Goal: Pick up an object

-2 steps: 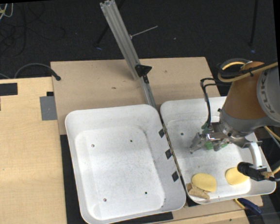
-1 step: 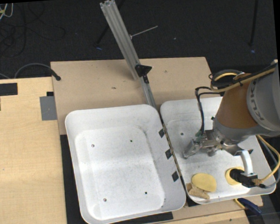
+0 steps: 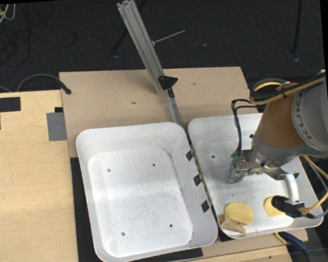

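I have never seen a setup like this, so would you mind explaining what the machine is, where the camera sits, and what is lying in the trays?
This is one picture from a fixed camera above a bench, looking down at a slant. The big grey and orange shape on the right is a robot arm. At its end is a gripper, a small claw for picking things up, hanging low over the right bin. I cannot make out anything held in it. Two shallow white bins sit side by side. Near the right bin's front edge lie a pale yellow round object, a small tan piece beside it, and another yellow object partly hidden by a black part. The left bin shows bare white floor.
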Motion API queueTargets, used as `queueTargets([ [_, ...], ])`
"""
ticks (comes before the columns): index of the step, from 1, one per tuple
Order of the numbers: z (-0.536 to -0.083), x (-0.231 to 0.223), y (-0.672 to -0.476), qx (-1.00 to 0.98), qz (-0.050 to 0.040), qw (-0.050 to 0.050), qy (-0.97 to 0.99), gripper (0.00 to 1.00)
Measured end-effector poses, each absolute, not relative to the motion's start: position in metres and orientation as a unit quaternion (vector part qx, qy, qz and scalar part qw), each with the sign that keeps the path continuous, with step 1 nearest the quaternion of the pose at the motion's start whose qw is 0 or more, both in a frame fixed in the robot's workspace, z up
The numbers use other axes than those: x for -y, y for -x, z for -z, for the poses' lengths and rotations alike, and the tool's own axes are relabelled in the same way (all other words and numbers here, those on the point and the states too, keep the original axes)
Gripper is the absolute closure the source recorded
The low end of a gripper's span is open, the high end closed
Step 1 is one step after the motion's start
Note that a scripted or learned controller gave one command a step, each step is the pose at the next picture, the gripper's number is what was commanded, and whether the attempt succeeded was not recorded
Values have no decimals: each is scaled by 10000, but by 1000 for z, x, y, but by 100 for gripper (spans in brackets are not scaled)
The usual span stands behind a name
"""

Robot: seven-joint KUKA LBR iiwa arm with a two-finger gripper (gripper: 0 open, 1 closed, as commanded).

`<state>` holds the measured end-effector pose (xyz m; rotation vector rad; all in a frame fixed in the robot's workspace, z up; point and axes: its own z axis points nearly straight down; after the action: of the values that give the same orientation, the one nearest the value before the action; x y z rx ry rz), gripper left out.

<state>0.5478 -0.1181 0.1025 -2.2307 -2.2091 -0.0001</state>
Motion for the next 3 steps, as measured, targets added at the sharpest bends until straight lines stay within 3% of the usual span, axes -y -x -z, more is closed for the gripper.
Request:
queueTargets([
  [2,-202,110,-547,7072,5,-6,7070,100],
  [3,-207,64,-530,7081,-6,25,7061,100],
])
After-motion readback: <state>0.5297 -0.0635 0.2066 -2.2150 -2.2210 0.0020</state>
